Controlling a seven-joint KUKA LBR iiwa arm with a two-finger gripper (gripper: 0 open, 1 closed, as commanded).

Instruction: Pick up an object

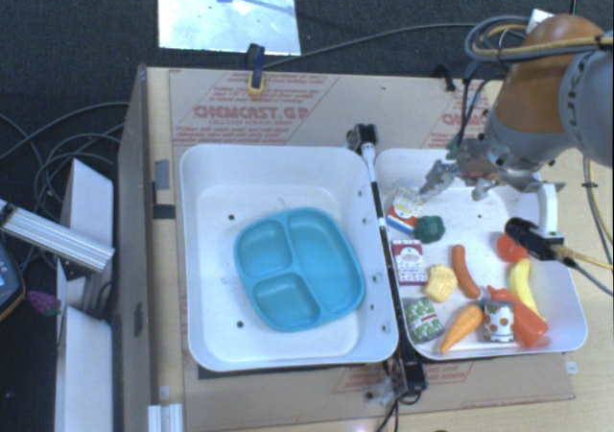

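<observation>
toy foods are lying loose in the right bin: a small carton tilting beside a dark green lump, a red-and-white box, a sausage, a yellow banana, an orange carrot lying slantwise and a tomato near the far edge.

You can read red print on the brown cardboard sheet that lies on the desk behind the two bins: it says "CHEMCAST GP" in large capitals, just behind the left bin. The same red print shows again near the sheet's right end, partly hidden by the arm, so you cannot read it whole there. Smaller red lines above the big letters are too fine to read. The small packets in the right bin carry printing you cannot make out.
</observation>
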